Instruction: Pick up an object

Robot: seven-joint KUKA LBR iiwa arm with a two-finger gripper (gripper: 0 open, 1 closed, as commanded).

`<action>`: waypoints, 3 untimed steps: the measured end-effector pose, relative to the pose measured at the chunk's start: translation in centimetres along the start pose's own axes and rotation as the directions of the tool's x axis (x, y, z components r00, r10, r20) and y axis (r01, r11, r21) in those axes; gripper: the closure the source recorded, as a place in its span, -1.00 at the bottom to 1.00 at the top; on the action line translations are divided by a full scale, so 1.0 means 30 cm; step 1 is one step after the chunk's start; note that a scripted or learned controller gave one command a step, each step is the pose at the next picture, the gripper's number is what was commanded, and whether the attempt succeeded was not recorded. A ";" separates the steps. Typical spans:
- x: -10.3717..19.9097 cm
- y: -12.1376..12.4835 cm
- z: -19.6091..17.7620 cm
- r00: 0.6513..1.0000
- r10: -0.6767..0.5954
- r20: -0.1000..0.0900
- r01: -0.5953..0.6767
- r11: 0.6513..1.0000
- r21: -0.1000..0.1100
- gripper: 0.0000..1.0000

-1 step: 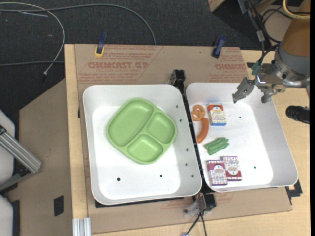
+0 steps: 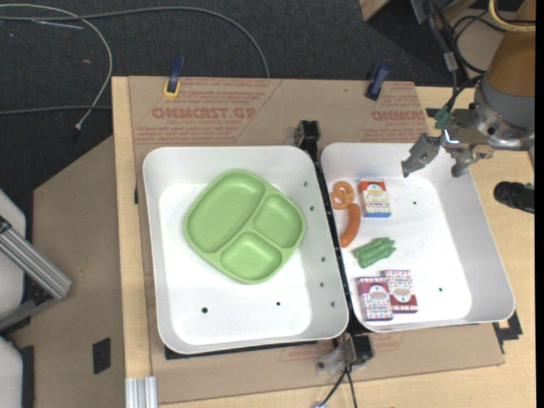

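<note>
While open, jaws [image 2: 440, 161] hover beside carton [image 2: 374, 199].

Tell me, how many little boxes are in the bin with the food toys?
3. One small box sits near the right bin's far end beside the pretzel. Two dark red boxes lie side by side at its near edge.
</note>
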State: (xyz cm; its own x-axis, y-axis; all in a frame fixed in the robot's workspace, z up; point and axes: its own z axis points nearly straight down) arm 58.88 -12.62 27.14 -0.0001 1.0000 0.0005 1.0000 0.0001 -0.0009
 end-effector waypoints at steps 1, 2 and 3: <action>-0.026 0.009 0.149 1.000 0.000 0.000 0.000 1.000 0.001 -1.00; -0.040 0.019 0.354 1.000 0.001 -0.002 -0.001 1.000 0.006 -1.00; -0.041 0.021 0.565 1.000 0.000 -0.002 0.000 1.000 0.008 -1.00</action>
State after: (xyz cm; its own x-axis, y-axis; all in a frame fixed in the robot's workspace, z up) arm 59.49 -13.84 10.18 0.0000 1.0000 0.0028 1.0000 0.0001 -0.0088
